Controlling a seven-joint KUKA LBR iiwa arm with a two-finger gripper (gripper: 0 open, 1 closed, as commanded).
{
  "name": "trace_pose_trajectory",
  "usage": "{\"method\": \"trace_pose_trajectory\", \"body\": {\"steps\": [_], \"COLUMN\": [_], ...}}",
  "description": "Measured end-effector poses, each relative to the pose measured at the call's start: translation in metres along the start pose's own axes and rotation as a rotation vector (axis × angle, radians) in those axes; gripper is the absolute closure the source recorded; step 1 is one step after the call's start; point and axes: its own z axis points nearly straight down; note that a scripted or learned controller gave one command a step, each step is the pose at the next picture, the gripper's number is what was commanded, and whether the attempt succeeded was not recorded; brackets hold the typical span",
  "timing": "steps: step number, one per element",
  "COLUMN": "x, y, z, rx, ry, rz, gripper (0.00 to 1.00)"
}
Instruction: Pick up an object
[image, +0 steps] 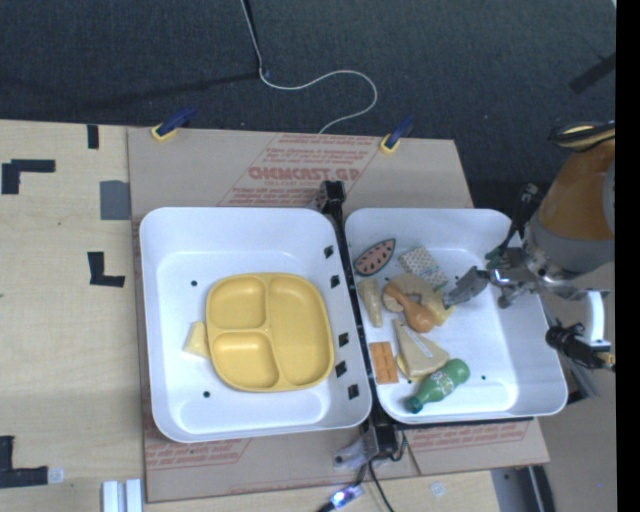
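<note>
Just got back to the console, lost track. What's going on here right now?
The arm reaches in over the right bin, its tool low beside the pile of toy food, near the chicken leg. I can't tell if it has gripped anything. The green bottle lies at the near edge. The left bin has a yellow divided plate.

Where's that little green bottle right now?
The green bottle lies in the right bin, near its front edge, just below the pale wedge.
</note>
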Motion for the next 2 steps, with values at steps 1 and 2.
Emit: {"method": "trace_pose_trajectory", "body": {"steps": [1,2], "x": [0.003,0.004], "y": [0.004,0.004], "z": [0.045,0.075], "rx": [-0.002,-0.006], "ry": [-0.001,-0.003], "rz": [0.000,-0.001], "gripper": [0.00,0.00]}}
